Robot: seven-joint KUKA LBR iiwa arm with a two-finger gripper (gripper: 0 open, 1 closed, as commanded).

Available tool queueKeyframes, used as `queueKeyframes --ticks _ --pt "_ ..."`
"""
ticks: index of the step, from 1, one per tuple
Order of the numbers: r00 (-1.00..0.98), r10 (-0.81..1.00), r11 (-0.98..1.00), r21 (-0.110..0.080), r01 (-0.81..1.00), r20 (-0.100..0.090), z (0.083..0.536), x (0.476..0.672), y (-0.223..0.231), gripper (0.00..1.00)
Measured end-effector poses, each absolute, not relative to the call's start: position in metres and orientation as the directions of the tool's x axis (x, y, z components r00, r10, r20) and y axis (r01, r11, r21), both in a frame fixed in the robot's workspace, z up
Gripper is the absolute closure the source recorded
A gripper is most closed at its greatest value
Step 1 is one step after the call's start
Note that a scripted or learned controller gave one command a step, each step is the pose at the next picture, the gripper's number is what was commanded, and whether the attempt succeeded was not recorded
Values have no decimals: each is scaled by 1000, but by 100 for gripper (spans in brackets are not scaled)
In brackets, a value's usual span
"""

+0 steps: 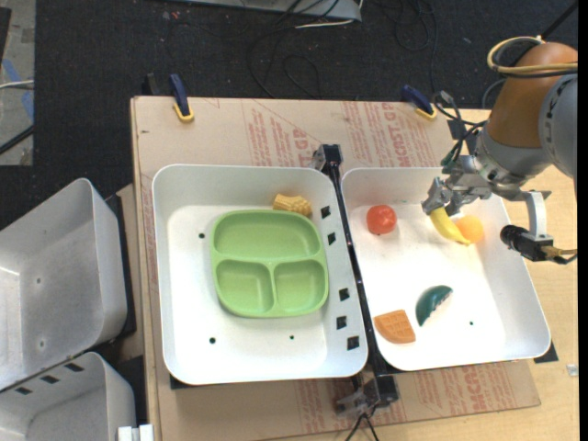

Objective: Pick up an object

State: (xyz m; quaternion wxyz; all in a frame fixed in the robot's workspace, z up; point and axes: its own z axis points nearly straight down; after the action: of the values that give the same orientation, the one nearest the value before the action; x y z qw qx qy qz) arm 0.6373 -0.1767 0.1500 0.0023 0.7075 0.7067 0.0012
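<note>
In the camera view the end effector [447,200] hangs over the upper right of the right bin [514,338], with a yellow banana [446,225] between its fingers, clamped at its upper end. An orange fruit [469,231] sits just beside the banana, touching or nearly so. A red tomato [381,219] lies left of them, well apart. Lower in that bin lie a dark green wedge [432,302] and an orange slice [396,326], near each other. In the left bin [184,338] a green divided tray [269,263] fills the middle, with a yellow waffle piece [292,204] at its upper edge.
</note>
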Motion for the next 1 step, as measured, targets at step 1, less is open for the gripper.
queueKeyframes --ticks 1 --pt "-3 1000 3 7 1000 -2 204 639 -177 100"
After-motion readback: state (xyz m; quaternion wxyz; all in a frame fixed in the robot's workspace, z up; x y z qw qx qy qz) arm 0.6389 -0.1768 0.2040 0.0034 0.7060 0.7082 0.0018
